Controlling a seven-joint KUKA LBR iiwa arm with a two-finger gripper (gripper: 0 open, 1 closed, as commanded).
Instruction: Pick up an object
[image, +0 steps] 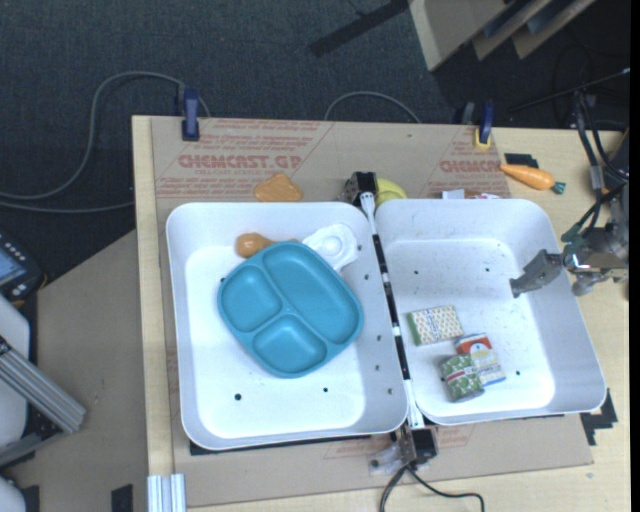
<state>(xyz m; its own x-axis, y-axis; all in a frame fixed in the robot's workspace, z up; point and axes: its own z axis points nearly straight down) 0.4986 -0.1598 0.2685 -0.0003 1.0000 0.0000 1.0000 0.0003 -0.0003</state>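
Dark carpet surrounds a bench (150, 300) bearing two white bins. Left bin (200, 400): blue divided plate (290, 308). Right bin (570, 370): small packets (471, 367), untouched. At its right rim the gripper (540, 268) hangs with nothing visibly held; nothing is picked up yet.

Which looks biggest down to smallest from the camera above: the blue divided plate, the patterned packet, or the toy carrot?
1. Blue divided plate, by far.
2. Patterned packet.
3. Toy carrot, though it looks close to the packet, so that order is unsure.
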